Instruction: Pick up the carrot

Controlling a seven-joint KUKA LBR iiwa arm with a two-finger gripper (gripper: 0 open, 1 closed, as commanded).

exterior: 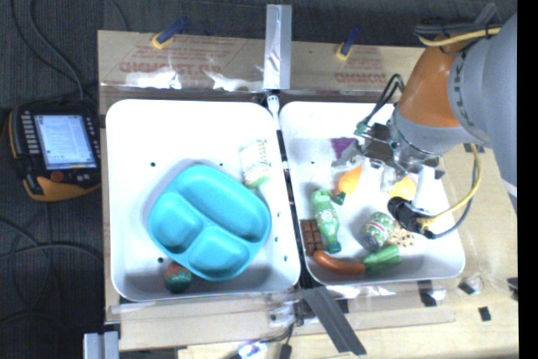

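- The gripper (376, 155) hangs low over the right bin (437, 261); I cannot tell how it is set.
- The carrot (350, 178) lies just left of it, touching or nearly so, seemingly lined up for a pick.
- A green bottle (325, 220) lies beyond the carrot.
- No label is legible.

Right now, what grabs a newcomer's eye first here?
The blue tray dominates the left bin, tilted, with three compartments. Next, the arm with its orange band reaches in from the right over the right bin, its gripper just above the carrot. Below that sits a clutter of toy food, including a green bottle.
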